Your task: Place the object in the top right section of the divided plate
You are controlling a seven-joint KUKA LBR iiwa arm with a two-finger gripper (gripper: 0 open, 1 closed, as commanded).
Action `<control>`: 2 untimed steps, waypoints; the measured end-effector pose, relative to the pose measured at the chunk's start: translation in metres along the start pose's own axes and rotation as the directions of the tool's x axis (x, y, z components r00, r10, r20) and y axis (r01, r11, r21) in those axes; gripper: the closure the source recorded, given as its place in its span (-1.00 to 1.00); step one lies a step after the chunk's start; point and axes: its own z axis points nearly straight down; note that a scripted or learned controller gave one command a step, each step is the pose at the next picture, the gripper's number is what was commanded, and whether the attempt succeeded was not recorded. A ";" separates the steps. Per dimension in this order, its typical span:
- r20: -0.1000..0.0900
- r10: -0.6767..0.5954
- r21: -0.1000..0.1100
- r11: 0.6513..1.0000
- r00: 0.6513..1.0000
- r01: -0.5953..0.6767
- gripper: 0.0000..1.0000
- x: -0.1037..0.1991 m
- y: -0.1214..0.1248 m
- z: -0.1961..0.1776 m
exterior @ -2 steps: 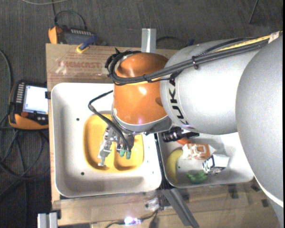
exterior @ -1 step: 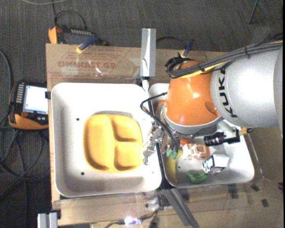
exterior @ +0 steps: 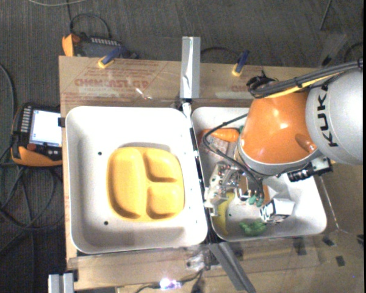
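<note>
Operator: Where is the pincer (exterior: 244, 191), and what state is it in?

Technician: It is down inside the right bin (exterior: 311, 221), at lower right of centre in the frame, under the orange wrist band of the arm (exterior: 280, 133). The wrist and cabling cover it, so whether it is apart, together or clamped on anything cannot be told.

Operator: Where is the object to be moved?

Technician: The object lies somewhere in the clutter in the right bin. Just beside the pincer lie a yellow item (exterior: 222, 207), a green item (exterior: 252, 227) and a white item (exterior: 282, 207); an orange item (exterior: 226, 136) sits near the bin's upper left corner. Which one is the target cannot be told.

Operator: And the destination?

Technician: The yellow divided plate (exterior: 146, 182) rests in the left bin (exterior: 85, 139), well apart from the pincer. Its upper right section is the smaller compartment nearest the rims between the bins.

Operator: How should the step be done well?

Technician: By judgement: close on a single item only, lift straight up until clear of the clutter and the bin rims, travel left, and release low over the upper right section so nothing rolls across a divider.
</note>
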 end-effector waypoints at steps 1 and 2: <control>0.029 -0.201 0.006 0.980 0.979 0.201 1.00 -0.020 -0.082 0.074; 0.000 -0.267 0.000 0.964 0.964 0.267 1.00 -0.025 -0.160 0.084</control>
